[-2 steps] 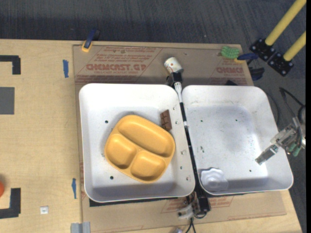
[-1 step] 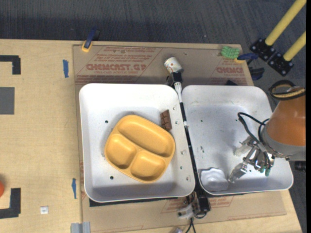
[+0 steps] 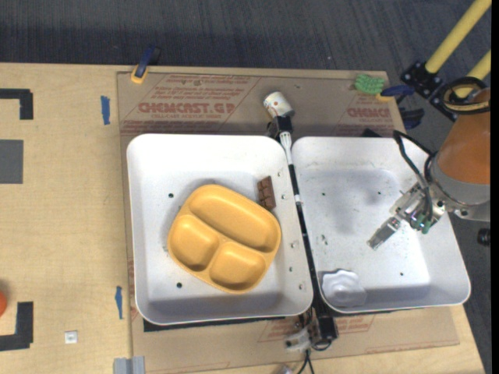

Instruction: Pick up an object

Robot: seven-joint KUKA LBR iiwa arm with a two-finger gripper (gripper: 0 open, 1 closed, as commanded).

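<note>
Yellow tray (image 3: 224, 237) (3 compartments) lies in left bin (image 3: 148, 209).

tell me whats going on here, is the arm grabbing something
A robot arm reaches in from the right over the right bin, its gripper hanging above the bin floor with nothing visible between its fingers. A clear, crumpled-looking item lies near that bin's front left corner, apart from the gripper. The left bin holds a yellow divided tray with a small brown piece by its upper right edge. Nothing looks picked up yet.
</note>
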